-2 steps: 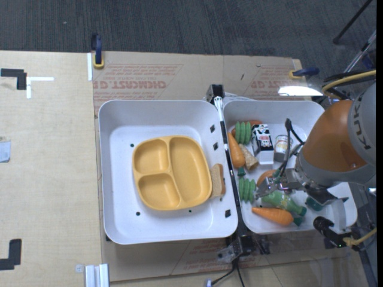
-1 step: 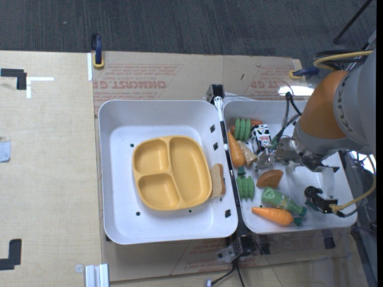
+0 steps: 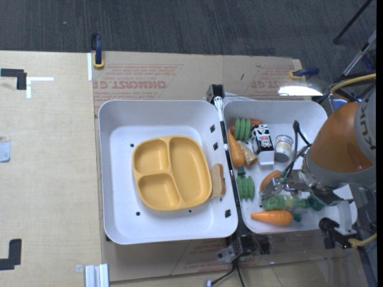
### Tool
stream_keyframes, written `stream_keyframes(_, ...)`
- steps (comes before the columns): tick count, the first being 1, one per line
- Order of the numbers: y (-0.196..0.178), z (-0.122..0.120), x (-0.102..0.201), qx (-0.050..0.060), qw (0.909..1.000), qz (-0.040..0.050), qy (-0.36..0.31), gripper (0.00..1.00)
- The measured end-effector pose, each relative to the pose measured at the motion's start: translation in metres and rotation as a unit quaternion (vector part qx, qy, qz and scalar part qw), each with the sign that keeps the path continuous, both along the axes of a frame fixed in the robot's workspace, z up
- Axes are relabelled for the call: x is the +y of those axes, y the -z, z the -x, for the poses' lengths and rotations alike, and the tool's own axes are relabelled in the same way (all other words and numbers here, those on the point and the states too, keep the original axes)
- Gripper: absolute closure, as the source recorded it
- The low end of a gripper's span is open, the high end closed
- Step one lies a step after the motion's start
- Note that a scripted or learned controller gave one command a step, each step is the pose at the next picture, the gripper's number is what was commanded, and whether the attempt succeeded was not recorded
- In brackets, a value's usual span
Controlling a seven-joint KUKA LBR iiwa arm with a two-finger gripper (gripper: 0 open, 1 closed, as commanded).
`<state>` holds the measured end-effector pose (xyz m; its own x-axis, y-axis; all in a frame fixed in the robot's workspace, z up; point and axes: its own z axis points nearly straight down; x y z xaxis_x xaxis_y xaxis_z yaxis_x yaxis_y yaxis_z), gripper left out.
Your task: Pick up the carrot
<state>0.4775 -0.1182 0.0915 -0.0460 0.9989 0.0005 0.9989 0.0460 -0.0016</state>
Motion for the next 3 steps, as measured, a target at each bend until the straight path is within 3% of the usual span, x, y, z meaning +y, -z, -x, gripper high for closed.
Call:
stream_keyframes(1, 0.0, -0.072, -0.004, 0.0, 0.9988, 0.0011, 0.049, 0.0)
stream_keyframes(2, 0.0, -0.011, -0.002, 0.0, 0.9927, -0.0005, -0.121, 0.0)
stream_keyframes(3, 0.0, -0.049, -0.022, 0.0, 0.9942, 0.0012, 0.107, 0.0)
